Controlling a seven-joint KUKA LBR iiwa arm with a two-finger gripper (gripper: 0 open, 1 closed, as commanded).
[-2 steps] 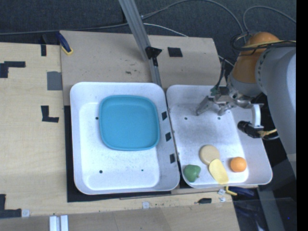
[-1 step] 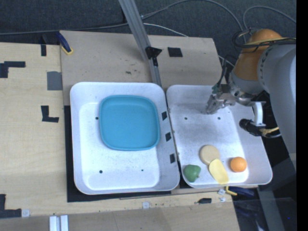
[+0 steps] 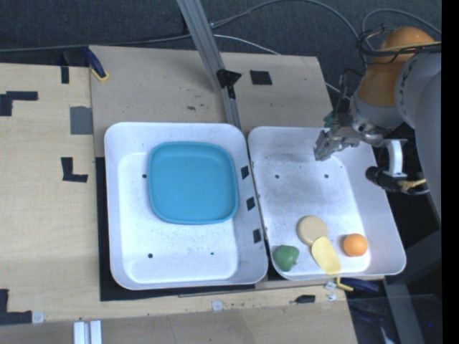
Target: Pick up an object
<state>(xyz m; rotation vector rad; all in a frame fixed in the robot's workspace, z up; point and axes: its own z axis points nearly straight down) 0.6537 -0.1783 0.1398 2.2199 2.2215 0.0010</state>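
- camera view, pincer state: the pincer point(image 3: 328, 147) sits over the far part of the right bin point(image 3: 287, 143), close to the bin's far wall. whether it is open or closed cannot be told at this resolution; nothing is visible between its tips.
- candidate objects: four small items lie clustered in the near part of the right bin: a tan disc point(image 3: 312, 228), a yellow piece point(image 3: 325, 255) touching the disc's near edge, an orange ball point(image 3: 354, 245) just right of the yellow piece, and a green piece point(image 3: 285, 256) at the near left corner.
- relative position: all four lie well apart from the pincer, toward the near side. bare bin floor lies beneath the pincer.
- risk 1: a descent at the present location would likely close on nothing.
- risk 2: the disc and yellow piece touch; a grasp there may push one aside or catch both.
- risk 3: the ball may roll away from closing tips.
- risk 4: the green piece lies against the bin wall, which may block one tip.
- left bin point(image 3: 122, 199): holds a blue plate point(image 3: 192, 182).
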